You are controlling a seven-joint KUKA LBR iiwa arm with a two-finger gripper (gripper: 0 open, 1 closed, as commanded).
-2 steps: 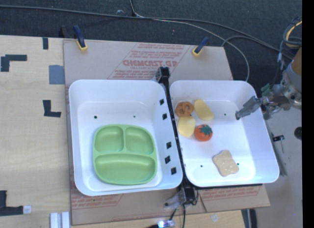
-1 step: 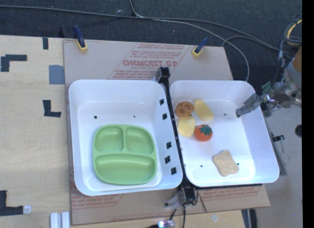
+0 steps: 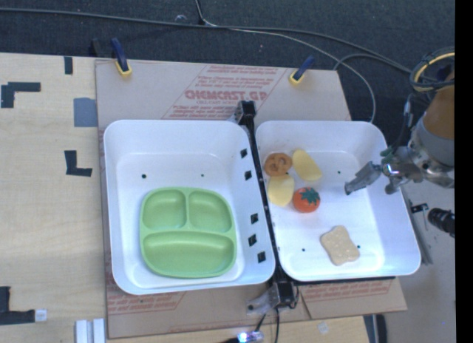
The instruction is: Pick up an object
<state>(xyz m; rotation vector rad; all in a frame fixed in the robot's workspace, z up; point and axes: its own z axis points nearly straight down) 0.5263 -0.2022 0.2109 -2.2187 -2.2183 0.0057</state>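
Note:
Several toy foods lie in the right bin (image 3: pixel 369 138). A brown round piece (image 3: pixel 278 162) and a yellow piece (image 3: pixel 307 165) sit near the bin's far left. Just in front of them are a pale yellow piece (image 3: pixel 280 191) and a red tomato (image 3: pixel 306 199). A tan cracker (image 3: pixel 339 245) lies alone toward the near side. My gripper (image 3: pixel 372 175) hangs over the right part of this bin, to the right of the tomato and apart from every piece. Nothing shows in its grasp.
The left bin (image 3: pixel 122 142) holds a green divided plate (image 3: pixel 188 232). A black divider (image 3: pixel 255 186) runs between the two bins. Cables (image 3: pixel 355 60) trail across the dark floor behind the bench. Two clamps (image 3: pixel 120 59) pin the cardboard at the back.

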